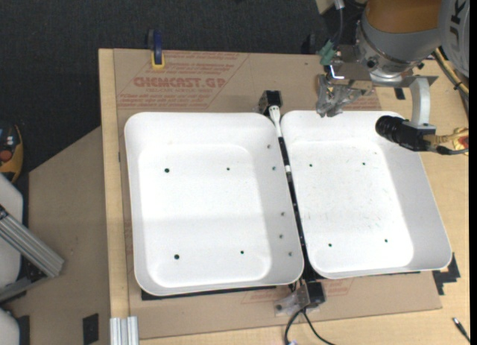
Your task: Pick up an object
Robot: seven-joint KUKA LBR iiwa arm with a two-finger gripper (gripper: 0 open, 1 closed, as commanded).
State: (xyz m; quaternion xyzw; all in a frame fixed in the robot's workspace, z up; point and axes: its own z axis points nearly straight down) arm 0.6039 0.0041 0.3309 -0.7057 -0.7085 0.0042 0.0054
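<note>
My gripper (pixel 328 109) hangs over the far rim of the right bin (pixel 417 187), close to that bin's far left corner. Its metal fingers (pixel 333 97) point down and meet at the tips, so it looks shut, and I see nothing between them. The grey wrist with its orange band (pixel 406 1) rises above it at the top right. A black cylinder (pixel 399 132) on a white bracket sticks out from the arm over the right bin's far edge. I make out only small dark dots on the floors of both bins.
The left bin (pixel 141 187) lies beside the right one, joined by a black strip (pixel 287 179) with a clamp at each end. Both rest on a cardboard sheet (pixel 186 75). A blue and yellow clamp (pixel 156 48) stands at the sheet's far edge.
</note>
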